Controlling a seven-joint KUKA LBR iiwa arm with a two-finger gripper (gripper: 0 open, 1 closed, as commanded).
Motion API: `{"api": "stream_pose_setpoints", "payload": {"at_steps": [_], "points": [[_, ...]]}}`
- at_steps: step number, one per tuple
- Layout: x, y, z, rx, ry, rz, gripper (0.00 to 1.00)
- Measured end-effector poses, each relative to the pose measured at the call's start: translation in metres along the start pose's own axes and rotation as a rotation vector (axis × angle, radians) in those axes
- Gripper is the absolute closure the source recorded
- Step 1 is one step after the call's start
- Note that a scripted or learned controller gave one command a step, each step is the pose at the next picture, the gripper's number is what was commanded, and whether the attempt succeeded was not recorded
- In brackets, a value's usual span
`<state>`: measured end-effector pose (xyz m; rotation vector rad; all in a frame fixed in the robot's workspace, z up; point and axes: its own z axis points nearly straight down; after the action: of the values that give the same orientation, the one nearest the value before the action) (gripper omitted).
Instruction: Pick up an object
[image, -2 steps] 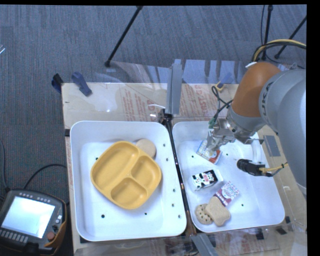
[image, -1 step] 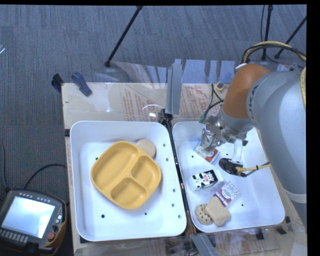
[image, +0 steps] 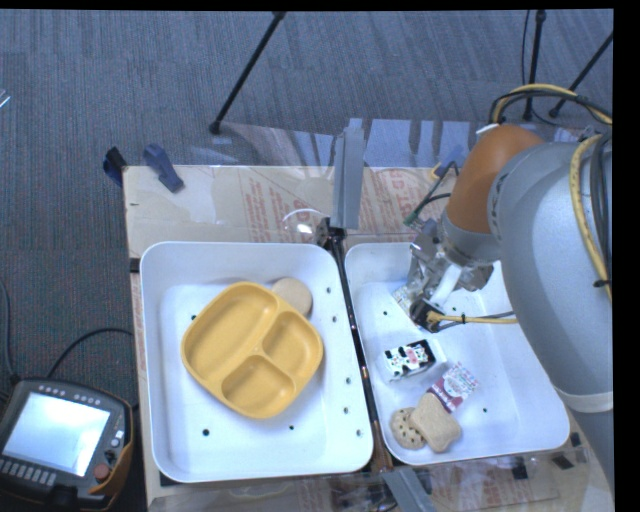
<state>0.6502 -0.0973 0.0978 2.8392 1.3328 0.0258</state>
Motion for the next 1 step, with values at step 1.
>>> {"api": "stream_pose_setpoints", "payload": {"at_steps": [1], "points": [[-0.0209,0.0038,-0.0347,0.012,-0.016,0.329,1.00]]}}
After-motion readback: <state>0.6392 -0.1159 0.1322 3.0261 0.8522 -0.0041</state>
